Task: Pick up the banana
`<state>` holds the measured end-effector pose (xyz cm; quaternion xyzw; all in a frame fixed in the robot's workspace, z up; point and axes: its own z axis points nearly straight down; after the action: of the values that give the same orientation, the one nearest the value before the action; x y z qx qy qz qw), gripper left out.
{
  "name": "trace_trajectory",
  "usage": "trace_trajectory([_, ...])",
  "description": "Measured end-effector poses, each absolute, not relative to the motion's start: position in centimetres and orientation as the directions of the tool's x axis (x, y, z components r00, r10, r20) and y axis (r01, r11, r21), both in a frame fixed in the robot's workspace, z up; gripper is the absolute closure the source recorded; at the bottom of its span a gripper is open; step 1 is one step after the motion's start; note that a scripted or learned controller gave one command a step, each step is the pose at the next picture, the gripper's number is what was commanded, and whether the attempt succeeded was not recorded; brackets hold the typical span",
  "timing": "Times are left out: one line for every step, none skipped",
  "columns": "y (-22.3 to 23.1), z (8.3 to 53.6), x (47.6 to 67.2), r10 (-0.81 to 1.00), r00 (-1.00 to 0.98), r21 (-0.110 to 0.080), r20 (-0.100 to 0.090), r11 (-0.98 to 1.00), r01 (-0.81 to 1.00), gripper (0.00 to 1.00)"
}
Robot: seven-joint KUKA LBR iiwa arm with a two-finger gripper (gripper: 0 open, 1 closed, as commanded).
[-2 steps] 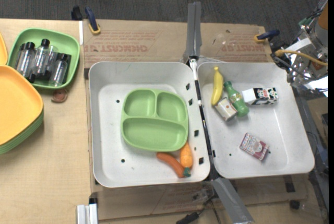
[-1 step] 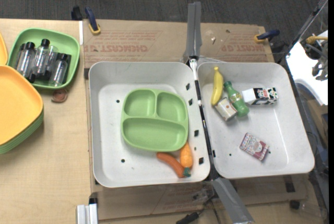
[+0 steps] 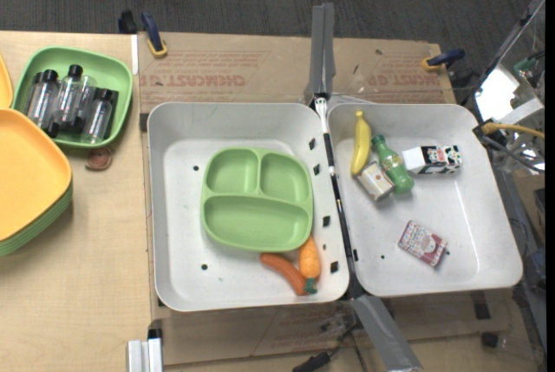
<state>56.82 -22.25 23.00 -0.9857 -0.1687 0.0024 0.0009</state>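
Green divided plastic plate [image 3: 257, 199] in left white bin [image 3: 160, 214], orange toy carrots [image 3: 295, 268] at its edge; green bottle [image 3: 393, 164], small cartons in right white bin [image 3: 486, 249].

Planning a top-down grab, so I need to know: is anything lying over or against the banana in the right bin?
Nothing lies over the banana; its top is exposed. A green bottle and a small carton crowd its lower end, so that side is tight.

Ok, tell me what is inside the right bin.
The right bin holds a banana, a green bottle, a small carton, a black-and-white box and a pink packet. Anything beneath them is covered.
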Motion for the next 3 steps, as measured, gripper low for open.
trace_trajectory([-22.3, 20.0, 54.6, 0.199, 0.98, -0.003, -0.005, -0.98, 0.199, 1.0])
trace_trajectory([-22.3, 28.8, 50.8, 0.199, 0.98, -0.001, -0.004, -0.98, 0.199, 1.0])
trace_trajectory([-22.2, 25.5, 49.8, 0.253, 0.967, -0.002, -0.005, -0.967, 0.253, 1.0])
